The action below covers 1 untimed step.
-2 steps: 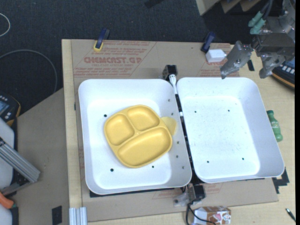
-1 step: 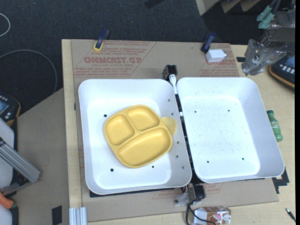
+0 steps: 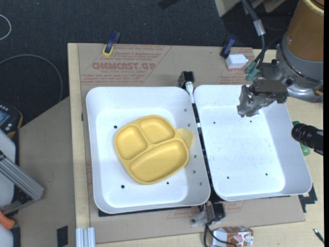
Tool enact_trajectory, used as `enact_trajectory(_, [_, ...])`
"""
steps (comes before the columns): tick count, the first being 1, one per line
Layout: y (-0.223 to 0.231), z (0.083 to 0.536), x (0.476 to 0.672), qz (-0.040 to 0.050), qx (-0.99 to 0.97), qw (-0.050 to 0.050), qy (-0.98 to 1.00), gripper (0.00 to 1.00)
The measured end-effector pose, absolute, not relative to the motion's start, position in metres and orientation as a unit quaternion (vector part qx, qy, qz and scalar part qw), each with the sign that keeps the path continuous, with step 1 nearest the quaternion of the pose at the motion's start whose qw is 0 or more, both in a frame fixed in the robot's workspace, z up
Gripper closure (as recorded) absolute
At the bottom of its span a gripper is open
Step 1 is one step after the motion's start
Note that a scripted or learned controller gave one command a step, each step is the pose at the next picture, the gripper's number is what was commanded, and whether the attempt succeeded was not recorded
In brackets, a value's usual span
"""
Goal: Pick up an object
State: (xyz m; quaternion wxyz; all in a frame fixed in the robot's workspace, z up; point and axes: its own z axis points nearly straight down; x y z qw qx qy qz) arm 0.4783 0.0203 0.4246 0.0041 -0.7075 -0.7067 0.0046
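Arm: the grey arm with the orange band comes in from the right side and reaches over the right bin [image 3: 288,153].
Gripper: the gripper [image 3: 248,109] hangs above the far part of the right bin, near its back wall. If it is open or closed I cannot tell from this angle, and I see no object in it.
Object: a yellow divided tray [image 3: 151,149] with three compartments lies flat in the left bin [image 3: 103,189], near the middle and a little toward the right wall.
Distance: the yellow divided tray and the gripper are well apart, in different bins.
Bench: both bins sit side by side on a brown board [image 3: 128,63] with red print.
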Motion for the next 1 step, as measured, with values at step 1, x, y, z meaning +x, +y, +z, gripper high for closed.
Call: enact_trajectory(1, [0.1054, 0.4600, 0.4791, -0.0023, -0.704, 0.000, -0.710, 1.00])
